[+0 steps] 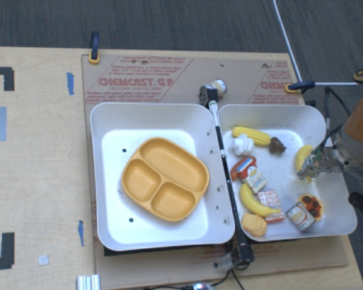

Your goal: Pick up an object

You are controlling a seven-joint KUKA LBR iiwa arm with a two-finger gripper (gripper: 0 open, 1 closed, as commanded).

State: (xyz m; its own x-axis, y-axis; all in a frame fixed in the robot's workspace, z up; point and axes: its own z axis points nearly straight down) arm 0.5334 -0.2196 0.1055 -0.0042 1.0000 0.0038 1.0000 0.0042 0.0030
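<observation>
The right bin (pixel 336 225) holds several toy foods. Among them are a corn cob (pixel 251 136), a white garlic-like piece (pixel 242 144), a small brown piece (pixel 277 144) and a red packet (pixel 242 166). There are also a long banana (pixel 256 202), a pink wafer (pixel 270 199), a round yellow waffle-like piece (pixel 254 225) and a printed box (pixel 303 214). My gripper (pixel 307 170) reaches in from the right and hangs low at the bin's right side. It is just beside and below a short yellow piece (pixel 302 156). Nothing is visibly held.
An orange three-compartment plate (pixel 164 178) lies in the left bin (pixel 106 162). A black divider clip (pixel 209 93) sits at the back between the bins. A white rod (pixel 284 29) slants above the right bin. Blue and orange clamps hold the cardboard base.
</observation>
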